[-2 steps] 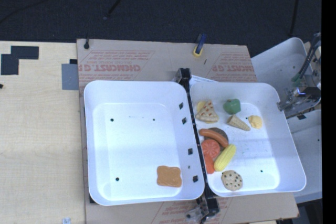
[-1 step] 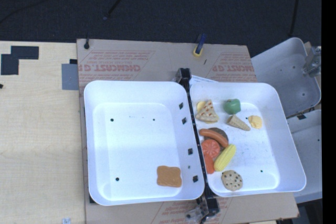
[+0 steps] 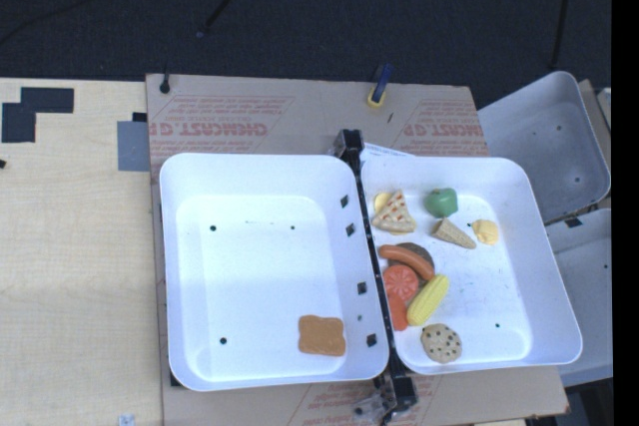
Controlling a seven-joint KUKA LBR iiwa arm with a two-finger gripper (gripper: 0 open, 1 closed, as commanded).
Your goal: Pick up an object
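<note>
1. The things to pick from lie mostly in the right bin [image 3: 519, 205], crowded toward its left wall. Among them are a wedge of pizza [image 3: 393, 212], a green fruit [image 3: 441, 203], a wedge of cheese [image 3: 454, 234] and a small yellow piece [image 3: 485, 231] just beside the cheese.
2. Below those, a sausage in a bun [image 3: 407, 257] touches a red tomato slice [image 3: 401, 282]. A cob of corn [image 3: 428, 299] leans against the slice, tilted.
3. A cookie [image 3: 440, 342] sits apart, near that bin's front edge.
4. In the left bin [image 3: 200, 214], one orange-brown slice of toast [image 3: 321, 335] lies flat near the front right corner.
5. Whether the claw is open, closed or gripping anything, I cannot tell from here.
6. The two bins sit side by side, their edges touching, on a sheet of cardboard [image 3: 260, 120].
7. A blue and yellow clamp [image 3: 379, 87] rests at the cardboard's far edge.
8. A grey metal tray [image 3: 544, 130] lies off to the right, behind the right bin.
</note>
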